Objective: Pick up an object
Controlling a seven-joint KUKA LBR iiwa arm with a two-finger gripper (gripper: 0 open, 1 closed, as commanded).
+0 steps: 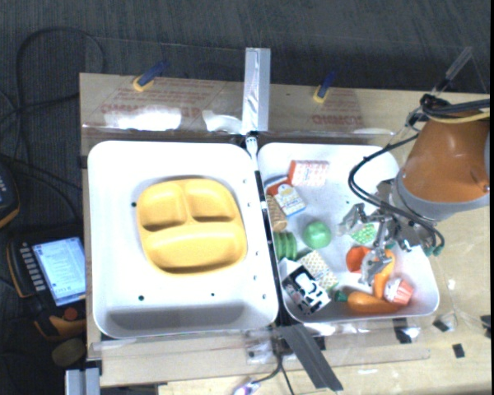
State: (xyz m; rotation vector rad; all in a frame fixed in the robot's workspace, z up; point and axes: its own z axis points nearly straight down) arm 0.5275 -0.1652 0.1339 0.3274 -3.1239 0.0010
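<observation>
My gripper [373, 239] hangs low over the right side of the right bin [346, 156], under the orange band of the arm [446, 161]. It sits right above a green-and-white patterned piece [363, 234] and a small orange item [356, 258]. I cannot see anything held in it. Close by lie a green ball [317, 235], an orange carrot [369, 303] and a red-and-white cup [400, 290]. Further left in the same bin are a red-and-white box [309, 173], a small blue-and-white carton [287, 197], a checked packet [318, 266] and a black-and-white item [303, 290].
The left bin [115, 303] holds a yellow compartment tray [193, 223]. A ridge [262, 220] divides the two bins. Black cables [370, 171] loop from the arm over the right bin's back corner. Devices [53, 270] lie off the bench at the left.
</observation>
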